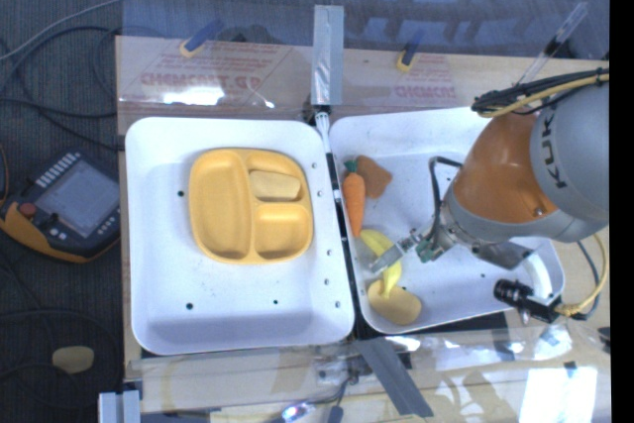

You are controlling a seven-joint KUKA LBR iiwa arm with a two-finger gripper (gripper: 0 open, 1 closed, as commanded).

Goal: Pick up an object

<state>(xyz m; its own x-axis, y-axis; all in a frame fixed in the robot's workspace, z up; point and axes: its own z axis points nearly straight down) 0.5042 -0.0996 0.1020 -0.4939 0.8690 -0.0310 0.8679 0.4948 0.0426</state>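
Low in right bin, my gripper reaches down-left over banana; how fingertips stand I cannot tell, glare and banana hide them. Second yellow piece just below, tan round piece under it near bin front wall. Carrot lies along bin left wall, brown piece beside its top. Left bin bears yellow divided tray with tan block in upper right compartment.

Bright, even light over my two bins, picture slightly soft.

The white bins nearly blow out; clear plastic sheeting at the far edge throws pale glare; my arm casts a soft shadow; fine detail stays grainy.
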